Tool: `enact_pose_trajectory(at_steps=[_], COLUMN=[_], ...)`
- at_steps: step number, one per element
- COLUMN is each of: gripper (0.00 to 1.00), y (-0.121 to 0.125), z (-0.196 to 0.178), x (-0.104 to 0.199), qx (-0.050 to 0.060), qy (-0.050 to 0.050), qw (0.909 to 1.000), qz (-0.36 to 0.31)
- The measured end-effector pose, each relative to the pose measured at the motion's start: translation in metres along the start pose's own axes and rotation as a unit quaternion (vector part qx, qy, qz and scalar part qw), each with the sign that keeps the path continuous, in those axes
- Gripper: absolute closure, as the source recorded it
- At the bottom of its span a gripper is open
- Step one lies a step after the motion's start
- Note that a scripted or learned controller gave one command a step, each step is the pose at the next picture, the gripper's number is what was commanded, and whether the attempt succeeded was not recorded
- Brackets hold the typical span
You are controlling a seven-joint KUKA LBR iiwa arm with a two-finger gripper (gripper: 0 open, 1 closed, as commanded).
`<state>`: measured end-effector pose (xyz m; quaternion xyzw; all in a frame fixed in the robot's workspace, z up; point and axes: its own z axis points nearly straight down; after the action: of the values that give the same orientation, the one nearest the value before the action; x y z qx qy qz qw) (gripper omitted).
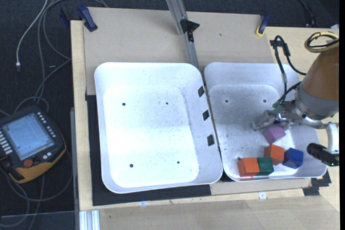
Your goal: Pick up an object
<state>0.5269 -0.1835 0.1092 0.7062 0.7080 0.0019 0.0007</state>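
Right shallow white plastic bin point(237, 83): small purple cube point(275, 132), orange, green and blue blocks point(269, 160) lying at its near corner. Grey two-finger gripper point(268, 122) lowered just above the purple cube; finger state cannot be told. Nothing seen lifted; pick judged outstanding.

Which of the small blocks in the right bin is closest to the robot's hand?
The pale purple block, lying right by the hand; the orange, green and blue blocks sit farther toward the bin's front edge.

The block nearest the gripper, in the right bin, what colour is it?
Pale purple; the block lies just below the gripper in the camera view.
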Motion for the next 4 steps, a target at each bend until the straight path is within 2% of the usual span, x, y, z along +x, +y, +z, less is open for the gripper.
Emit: enact_pose_trajectory(at_steps=[1,2,3,4], gripper=[0.00,0.00,1.00,1.00], y=[-0.011,-0.042,-0.040,-0.012], z=[0.010,0.010,-0.001,-0.094], x=[0.031,0.080,0.078,0.162], qx=[0.003,0.004,0.001,-0.003], qy=[0.001,0.002,0.000,0.001], qw=[1.0000,1.0000,1.0000,1.0000], qz=[0.000,-0.001,0.000,-0.004])
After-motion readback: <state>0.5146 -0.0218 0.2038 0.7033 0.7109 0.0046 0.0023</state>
